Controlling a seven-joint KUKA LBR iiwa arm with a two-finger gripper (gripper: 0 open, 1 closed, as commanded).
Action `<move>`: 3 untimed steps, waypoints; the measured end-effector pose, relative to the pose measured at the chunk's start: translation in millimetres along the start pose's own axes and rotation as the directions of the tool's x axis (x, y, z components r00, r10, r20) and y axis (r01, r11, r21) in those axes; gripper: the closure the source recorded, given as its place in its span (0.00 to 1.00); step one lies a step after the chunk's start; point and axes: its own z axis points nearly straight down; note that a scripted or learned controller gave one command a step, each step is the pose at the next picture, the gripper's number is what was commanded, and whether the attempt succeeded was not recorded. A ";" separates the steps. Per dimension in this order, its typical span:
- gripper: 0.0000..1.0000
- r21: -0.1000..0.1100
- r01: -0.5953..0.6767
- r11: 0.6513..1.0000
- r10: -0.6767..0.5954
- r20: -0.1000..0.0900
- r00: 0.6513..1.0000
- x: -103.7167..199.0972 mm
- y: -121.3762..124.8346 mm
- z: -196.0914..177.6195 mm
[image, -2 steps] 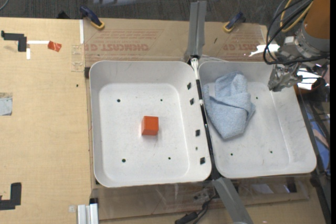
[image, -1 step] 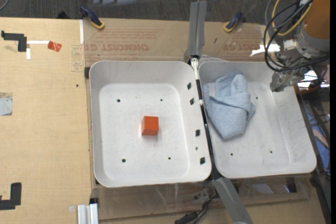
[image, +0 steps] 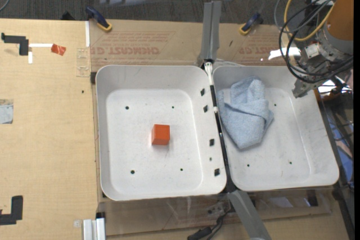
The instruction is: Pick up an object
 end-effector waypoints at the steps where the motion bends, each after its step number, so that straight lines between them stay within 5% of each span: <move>1: 1.00 -0.001 0.173 0.985 -0.173 0.001 0.985 -7.1 -0.2 -5.2; 2: 1.00 -0.002 0.536 0.844 -0.536 0.003 0.844 -21.1 -0.9 -7.4; 3: 1.00 -0.002 0.817 0.577 -0.817 0.001 0.577 -26.3 -1.8 -4.8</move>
